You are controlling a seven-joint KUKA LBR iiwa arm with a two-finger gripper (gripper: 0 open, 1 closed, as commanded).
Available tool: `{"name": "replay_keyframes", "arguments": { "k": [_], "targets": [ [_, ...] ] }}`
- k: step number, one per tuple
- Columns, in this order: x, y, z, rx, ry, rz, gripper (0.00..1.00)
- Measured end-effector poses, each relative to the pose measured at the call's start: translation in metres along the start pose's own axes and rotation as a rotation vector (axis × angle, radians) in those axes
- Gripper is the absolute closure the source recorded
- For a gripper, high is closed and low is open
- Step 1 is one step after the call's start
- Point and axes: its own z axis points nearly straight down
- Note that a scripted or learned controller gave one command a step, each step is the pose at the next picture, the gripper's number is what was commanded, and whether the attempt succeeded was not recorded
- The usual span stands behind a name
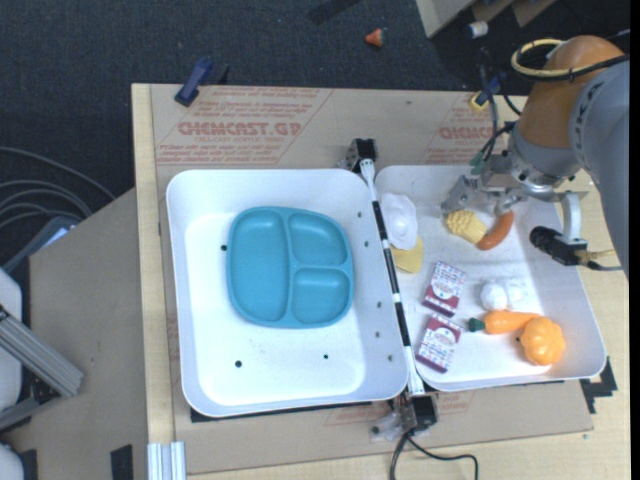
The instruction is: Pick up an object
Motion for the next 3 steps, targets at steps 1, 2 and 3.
{"name": "replay_keyframes", "arguments": {
  "k": [1,2,3],
  "targets": [
    [-0.003,0.0,0.0,0.0,0.0,-0.001,0.0],
    [-0.006,0.0,0.0,-0.001,0.0,-0.001,0.0],
    [0.016,0.0,0.0,0.002,0.002,-0.001,0.0]
  ]
}}
